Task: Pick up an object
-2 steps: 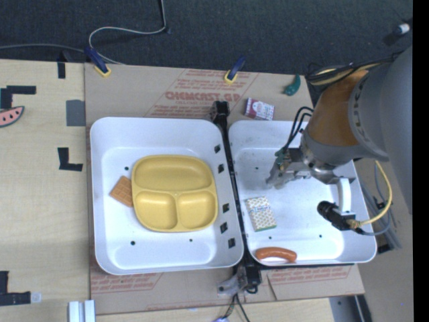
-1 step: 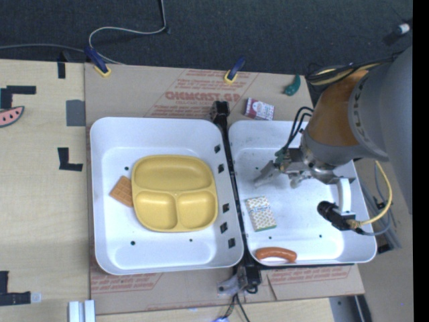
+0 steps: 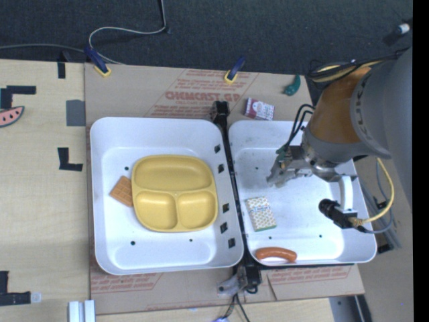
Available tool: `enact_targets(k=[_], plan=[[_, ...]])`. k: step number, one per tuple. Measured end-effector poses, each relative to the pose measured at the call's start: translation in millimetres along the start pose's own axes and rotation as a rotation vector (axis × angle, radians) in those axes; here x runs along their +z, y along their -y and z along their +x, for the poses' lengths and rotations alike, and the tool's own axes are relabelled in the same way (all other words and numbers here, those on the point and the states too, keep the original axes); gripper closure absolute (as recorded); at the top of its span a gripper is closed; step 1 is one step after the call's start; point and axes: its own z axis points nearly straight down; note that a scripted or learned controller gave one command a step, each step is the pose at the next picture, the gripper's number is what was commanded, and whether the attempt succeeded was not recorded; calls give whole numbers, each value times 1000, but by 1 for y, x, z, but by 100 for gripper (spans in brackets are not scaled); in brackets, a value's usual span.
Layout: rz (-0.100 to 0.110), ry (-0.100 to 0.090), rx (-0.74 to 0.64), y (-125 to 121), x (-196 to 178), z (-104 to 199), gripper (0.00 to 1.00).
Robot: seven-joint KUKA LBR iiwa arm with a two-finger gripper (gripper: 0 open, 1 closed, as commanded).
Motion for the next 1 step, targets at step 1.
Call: enact_targets(k=[1], plan=[[0,0,0,0,0,0,0]])
